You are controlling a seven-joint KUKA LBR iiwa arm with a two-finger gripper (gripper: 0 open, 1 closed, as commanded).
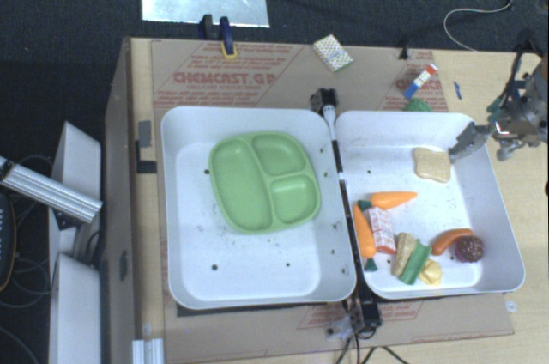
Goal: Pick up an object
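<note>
Near edge of your right bin (506, 255): toy food pile | carrot (393, 200) long axis left-right, tip right | gripper (467, 141) by bread (432, 165), grip unreadable.

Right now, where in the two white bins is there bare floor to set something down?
Left white bin: the strip around the green divided plate. Right white bin: the upper-left floor, between the beige bread slice and the centre divider. Crowded: its lower half, around the orange carrot.

Even overhead light, soft, lo-res, grainy

divided plate (264, 182) in left bin (184, 268), toys in right bin (497, 208)
</note>
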